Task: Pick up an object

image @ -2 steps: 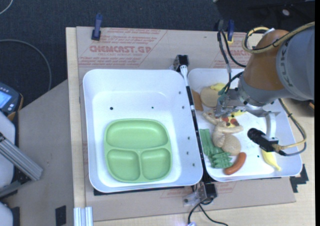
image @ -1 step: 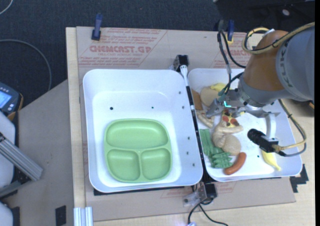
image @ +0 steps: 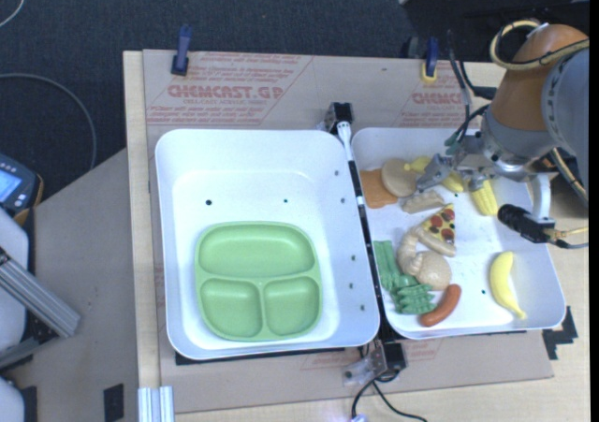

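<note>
You have two white bins side by side on the bench. The left bin (image: 178, 177) holds a green divided tray (image: 256, 279), lying flat toward the near side. The right bin (image: 538, 303) holds all the toy food, so whatever you pick will come from there.

Your arm (image: 533, 83) reaches in from the right, and its gripper (image: 447, 170) is low over the far part of the right bin. It sits right among a cluster of pieces: a tan, bread-like piece (image: 401, 177), an orange slice (image: 376, 188) beside the bin's left wall, and a corn cob (image: 484, 196) just to the gripper's right. A small yellow piece (image: 416, 166) lies beside the gripper, but you cannot tell from here whether the tool is open or closed, or whether it has anything in it.

Nearer to you in the same bin, a pizza slice (image: 439, 227) lies at the middle, with a pale, lumpy item (image: 423, 264) just below it. A green vegetable piece (image: 401, 282) runs along the left wall, a sausage (image: 440, 305) rests at the near edge, and a banana (image: 505, 283) lies apart toward the right side.

A blue clamp (image: 181, 50) holds the board at the far left, and another clamp (image: 430, 57) at the far right.
</note>
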Controlling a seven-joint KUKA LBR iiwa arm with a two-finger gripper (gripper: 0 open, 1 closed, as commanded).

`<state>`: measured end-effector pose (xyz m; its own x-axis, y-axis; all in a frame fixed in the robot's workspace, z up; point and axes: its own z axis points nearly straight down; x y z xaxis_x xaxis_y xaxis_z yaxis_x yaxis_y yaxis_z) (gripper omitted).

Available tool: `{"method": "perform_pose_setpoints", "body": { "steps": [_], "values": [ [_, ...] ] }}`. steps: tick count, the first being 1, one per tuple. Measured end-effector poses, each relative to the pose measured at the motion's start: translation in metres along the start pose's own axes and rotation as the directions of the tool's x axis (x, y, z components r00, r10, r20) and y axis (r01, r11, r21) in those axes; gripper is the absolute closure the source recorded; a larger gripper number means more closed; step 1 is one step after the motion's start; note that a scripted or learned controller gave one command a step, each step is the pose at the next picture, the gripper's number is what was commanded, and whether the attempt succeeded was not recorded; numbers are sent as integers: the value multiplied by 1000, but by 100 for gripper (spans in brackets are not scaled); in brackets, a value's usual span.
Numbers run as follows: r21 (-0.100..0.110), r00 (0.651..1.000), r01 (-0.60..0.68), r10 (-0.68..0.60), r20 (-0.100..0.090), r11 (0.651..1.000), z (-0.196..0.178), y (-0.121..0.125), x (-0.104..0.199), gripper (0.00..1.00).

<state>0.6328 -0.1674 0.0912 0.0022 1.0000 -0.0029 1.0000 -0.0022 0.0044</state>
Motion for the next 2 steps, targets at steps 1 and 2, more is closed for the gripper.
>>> {"method": "perform_pose_setpoints", "body": {
  "steps": [1,2],
  "values": [
    [0,1000,6,-6,-1,1000,6,35,46,0],
    [6,1000,0,0,-2,1000,5,-8,64,0]
  ]
}}
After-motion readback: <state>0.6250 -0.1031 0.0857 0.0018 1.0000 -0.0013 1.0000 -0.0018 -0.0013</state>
